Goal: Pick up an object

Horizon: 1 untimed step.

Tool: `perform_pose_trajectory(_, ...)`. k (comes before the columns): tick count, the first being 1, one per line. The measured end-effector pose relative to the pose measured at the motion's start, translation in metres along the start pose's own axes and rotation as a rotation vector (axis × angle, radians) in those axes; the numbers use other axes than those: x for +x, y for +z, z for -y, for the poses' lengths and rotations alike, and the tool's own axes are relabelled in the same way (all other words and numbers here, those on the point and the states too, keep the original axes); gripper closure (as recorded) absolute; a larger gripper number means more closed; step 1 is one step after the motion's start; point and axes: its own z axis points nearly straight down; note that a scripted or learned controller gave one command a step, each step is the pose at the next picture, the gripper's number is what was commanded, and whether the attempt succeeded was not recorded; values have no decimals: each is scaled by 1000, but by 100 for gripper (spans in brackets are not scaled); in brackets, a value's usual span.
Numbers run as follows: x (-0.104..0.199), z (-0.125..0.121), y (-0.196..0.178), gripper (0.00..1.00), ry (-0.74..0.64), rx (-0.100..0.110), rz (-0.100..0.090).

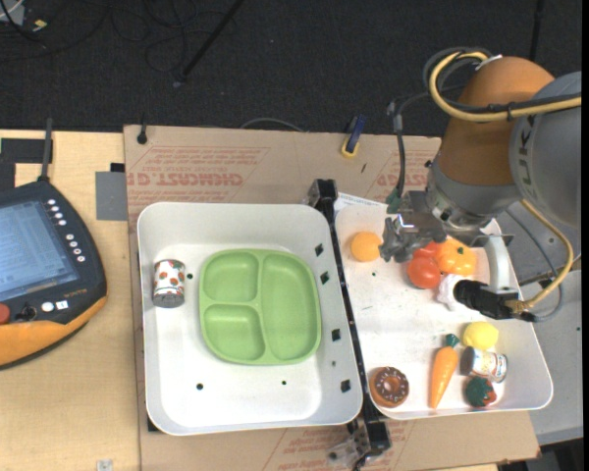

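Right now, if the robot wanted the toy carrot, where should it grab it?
Probably across the middle of the toy carrot, coming straight down from above. It lies flat in the right bin, long and narrow, pointing roughly toward the bin's near edge. Close across its width, left to right; the donut and small jar sit close alongside.

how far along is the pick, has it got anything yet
Done: the arm has reached the right bin. In hand: the hand sits low among the orange ball and red and orange toys; no object visibly held. Left: grip one and lift it.
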Motion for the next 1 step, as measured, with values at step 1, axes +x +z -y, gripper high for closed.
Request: perform_pose_trajectory(1,4,12,-7,100,0,2,-1)
